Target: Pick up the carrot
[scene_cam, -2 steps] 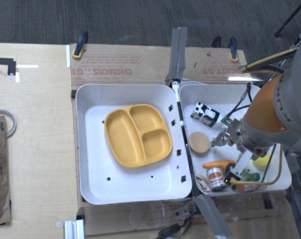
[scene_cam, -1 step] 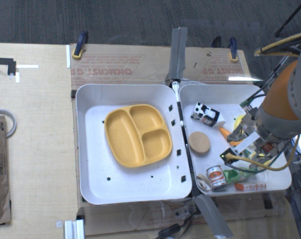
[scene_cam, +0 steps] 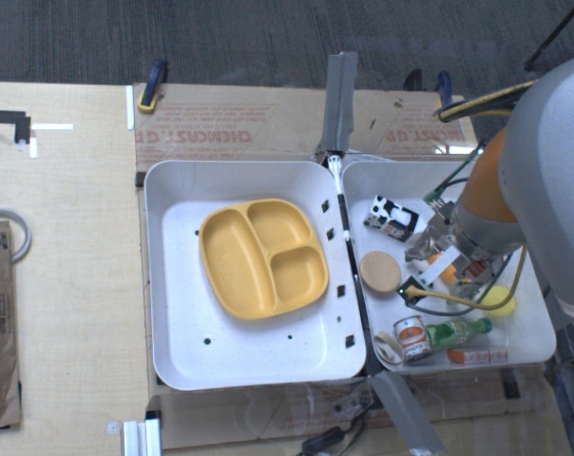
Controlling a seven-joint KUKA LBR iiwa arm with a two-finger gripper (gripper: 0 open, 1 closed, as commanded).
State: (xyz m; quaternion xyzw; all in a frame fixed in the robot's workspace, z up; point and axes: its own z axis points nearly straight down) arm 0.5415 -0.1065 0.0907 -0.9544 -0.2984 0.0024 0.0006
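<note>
As I look down from the near side, the closest things sit along the front wall of the right bin (scene_cam: 537, 348): a small can (scene_cam: 412, 338) lying on its side, w/ a green bottle (scene_cam: 458, 332) lying just beside it, to its right. A bit further back and to the right is a yellow rounded item (scene_cam: 499, 299), near the bin's right wall. A yellow cable (scene_cam: 444, 298) loops low between it and the can.

Mid-bin, a round tan disc (scene_cam: 380, 272) lies flat close to the divider. Just right of it the gripper (scene_cam: 430, 259) is down low in the bin, approx. between the disc and the yellow item. An orange piece, prob. the carrot (scene_cam: 443, 268), shows right at the gripper, partly covered by it. Can't tell how far the gripper is open, nor whether it has hold of the carrot. Behind them a black-and-white toy cow (scene_cam: 392, 218) lies apart from the gripper, toward the back left corner.

Over in the left bin (scene_cam: 173, 350) a yellow divided plate (scene_cam: 263, 256) sits about centre, three compartments, tilted at an angle to the walls.

The arm (scene_cam: 544, 150) comes in from the right above the bin, grey, w/ its orange band (scene_cam: 491, 183) just above the wrist. Beyond both bins lies a printed cardboard sheet (scene_cam: 230, 122), a blue clamp (scene_cam: 154, 85) at its far left corner.
</note>
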